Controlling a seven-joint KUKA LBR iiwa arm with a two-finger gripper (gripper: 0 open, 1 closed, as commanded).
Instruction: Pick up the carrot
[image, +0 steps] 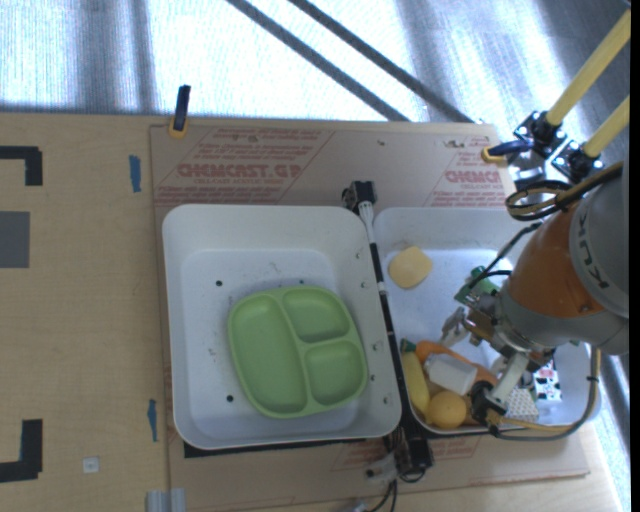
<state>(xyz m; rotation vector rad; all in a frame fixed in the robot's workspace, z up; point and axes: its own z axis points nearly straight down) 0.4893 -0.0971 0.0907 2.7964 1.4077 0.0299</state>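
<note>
The carrot (436, 352) lies in the right bin (440, 228), near its left wall, with its green top pointing left. Part of its orange body is covered by a white block (452, 376). My gripper (462, 322) hangs low over the bin, just above and to the right of the carrot, with the arm's orange band (545, 275) behind it. Nothing shows held in the gripper.
A pale yellow round item (410, 267) sits at the back of the right bin. A yellow banana-like piece (416, 386) and a yellow lemon (447, 410) lie at the front beside the carrot. The left bin (190, 300) holds a green divided plate (297, 350).
</note>
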